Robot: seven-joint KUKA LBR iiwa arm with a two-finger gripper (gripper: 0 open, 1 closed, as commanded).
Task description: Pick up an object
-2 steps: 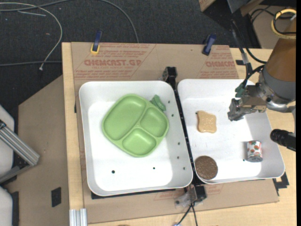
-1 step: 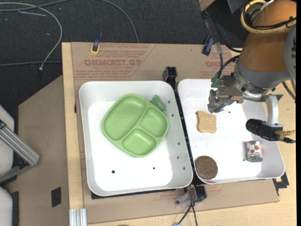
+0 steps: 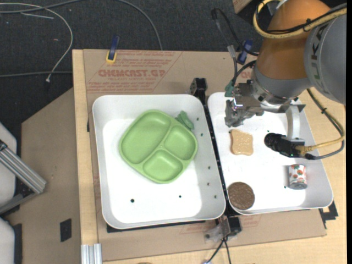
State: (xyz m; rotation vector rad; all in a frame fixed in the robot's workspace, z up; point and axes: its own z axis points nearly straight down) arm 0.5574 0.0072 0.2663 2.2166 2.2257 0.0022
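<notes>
While the gripper (image 3: 237, 113) hangs near the right bin's (image 3: 316, 197) far edge, poised above the toast slice (image 3: 241, 142); finger state indeterminate.

floor (image 3: 44, 43): dark carpet, 9 to 12 o'clock | cables (image 3: 60, 21): grey loops, 11 o'clock | cardboard sheet (image 3: 132, 67): brown, red print, centre | aluminium rail (image 3: 19, 166): 8 o'clock

glossy green plastic plate (image 3: 158, 146), smooth white bins (image 3: 104, 147), matt cardboard (image 3: 88, 70)
</notes>
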